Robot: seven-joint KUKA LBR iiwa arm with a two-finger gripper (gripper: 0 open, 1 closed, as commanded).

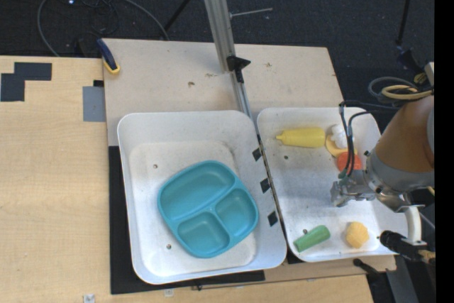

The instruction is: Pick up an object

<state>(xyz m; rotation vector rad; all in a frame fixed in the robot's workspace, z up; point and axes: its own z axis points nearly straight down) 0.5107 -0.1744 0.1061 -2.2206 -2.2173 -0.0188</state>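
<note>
Camera view:
Claw: seen low in the right bin, by its right side; its opening cannot be told.
Yellow object: laid near the bin's far wall, up and left of the claw, apart from it.
Green object: found near the front wall, below-left of the claw.
Yellow ball: placed just below the claw.
Left bin: a blue divided tray is held in it.

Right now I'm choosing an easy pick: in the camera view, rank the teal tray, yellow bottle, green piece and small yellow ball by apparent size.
1. teal tray, by far the largest
2. yellow bottle
3. green piece
4. small yellow ball

The green piece and the ball look close; the order there is unsure.
</note>
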